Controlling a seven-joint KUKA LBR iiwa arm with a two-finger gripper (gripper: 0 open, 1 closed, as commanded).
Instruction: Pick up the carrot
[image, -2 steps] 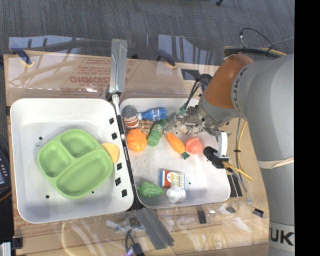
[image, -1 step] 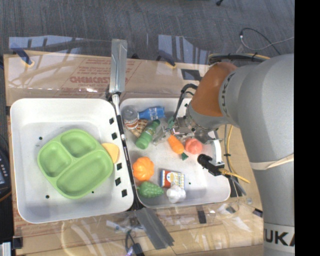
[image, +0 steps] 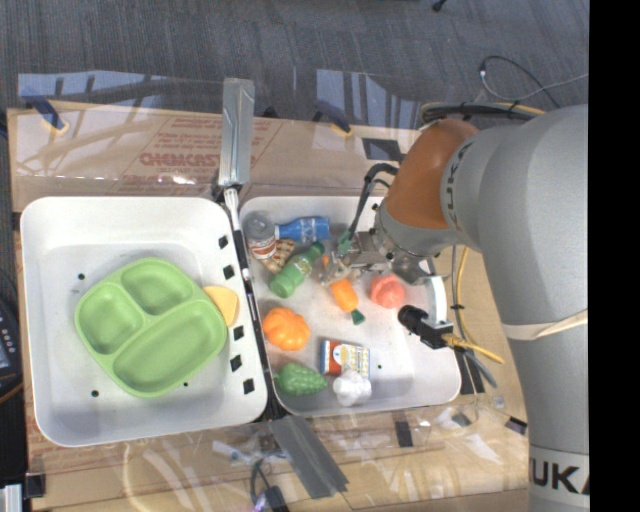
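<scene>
In the right white bin (image: 445, 375), the carrot (image: 346, 297) lies just below the gripper (image: 352, 255), long axis toward lower right; finger state cannot be determined.

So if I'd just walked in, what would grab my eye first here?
Probably the big grey arm with its orange band, reaching in from the right over the right bin. Its hand hangs just above a small carrot amid a jumble of toy food. Next, the bright green divided plate in the left bin.
</scene>
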